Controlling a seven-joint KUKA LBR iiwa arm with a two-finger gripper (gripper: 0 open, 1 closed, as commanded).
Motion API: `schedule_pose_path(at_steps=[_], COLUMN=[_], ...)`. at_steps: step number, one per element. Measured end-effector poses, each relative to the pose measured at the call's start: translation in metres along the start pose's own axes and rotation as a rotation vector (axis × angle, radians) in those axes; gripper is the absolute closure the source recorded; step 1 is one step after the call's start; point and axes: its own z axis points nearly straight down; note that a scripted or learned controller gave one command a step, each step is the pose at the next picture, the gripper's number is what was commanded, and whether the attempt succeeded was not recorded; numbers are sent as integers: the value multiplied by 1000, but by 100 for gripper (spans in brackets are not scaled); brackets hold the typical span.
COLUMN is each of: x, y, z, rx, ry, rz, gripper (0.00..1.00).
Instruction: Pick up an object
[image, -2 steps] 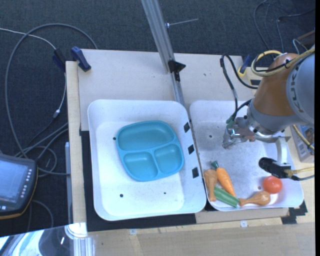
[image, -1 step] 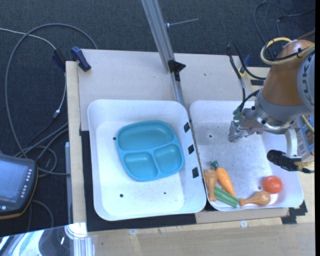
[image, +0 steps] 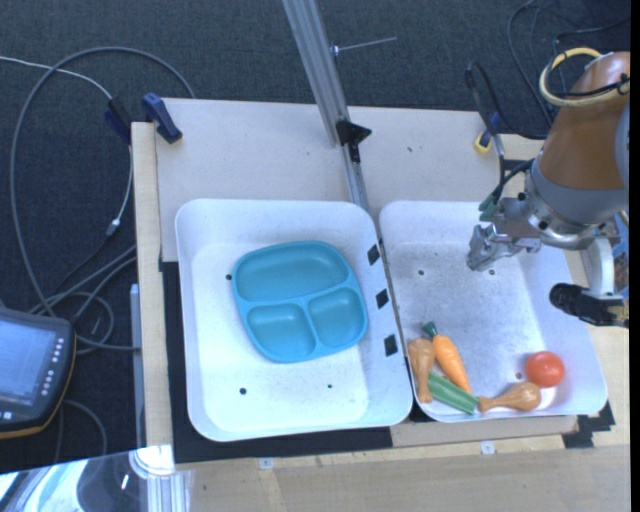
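- The bench (image: 260, 150) is a pale board; its lower edge is partly covered by a shiny blurred strip at the bottom left whose nature cannot be made out.
- The left bin (image: 290, 400) holds one thing, a blue divided plate (image: 298, 300) with three compartments, lying flat near the bin's middle.
- The right bin (image: 470, 310) touches the left bin along a seam marked by small black clips; its near right corner is cut by a dark bracket.
- The arm (image: 590, 130) comes in from the right, its orange band cut off by the frame edge, so its upper part is hidden.
- The gripper (image: 487, 250) hangs over the far part of the right bin, well apart from the toys. It is small and seen from above; whether the fingers are spread or closed cannot be told, and nothing is seen between them.
- The things to pick lie in a cluster at the near edge of the right bin: two toy carrots (image: 440, 360) side by side, a green vegetable (image: 450, 395) partly under them, a tan gourd-shaped toy (image: 510, 398), and a red tomato (image: 545, 368) just beside it.
- A black part (image: 585, 303) juts from the right edge, cut off and hard to identify.
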Motion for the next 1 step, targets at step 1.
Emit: schedule_pose_path(at_steps=[1], x=[43], y=[-21], z=[-9], rx=[9], ry=[4], rz=[-4], gripper=[100])
